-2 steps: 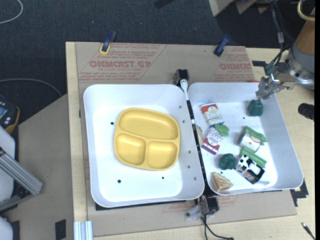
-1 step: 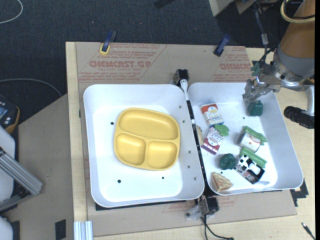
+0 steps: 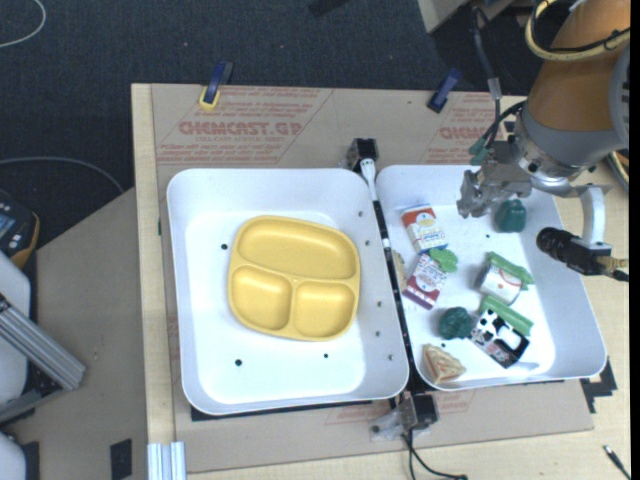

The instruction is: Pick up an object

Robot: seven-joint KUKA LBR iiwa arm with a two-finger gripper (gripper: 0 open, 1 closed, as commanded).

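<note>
While the gripper (image 3: 478,200) hangs over the far side of the right bin (image 3: 562,303), nothing shows in its grasp. Jaw state can't be read from this angle, the wrist body blocks it.

Closest candidate is a dark green lump (image 3: 512,215), just right of the gripper, on the bin floor. Can't tell if they touch.

Rest of the right bin:
- red-and-white packet (image 3: 425,228), left of the gripper, near the dividing edge
- pink-and-green packet (image 3: 430,274), just nearer than that one
- green-and-white box (image 3: 503,279), mid bin, tilted
- second dark green lump (image 3: 455,321), nearer, left of centre
- black-and-white item (image 3: 499,335) with a green strip on it, just beside that second lump, on its right
- tan wedge (image 3: 443,364), near left corner, against the rim

Left bin (image 3: 200,268) holds a yellow divided plate (image 3: 295,274) lying flat, roughly centred, well apart from the gripper.

The arm (image 3: 585,88) comes in from the far right, with its orange band above the wrist.
</note>
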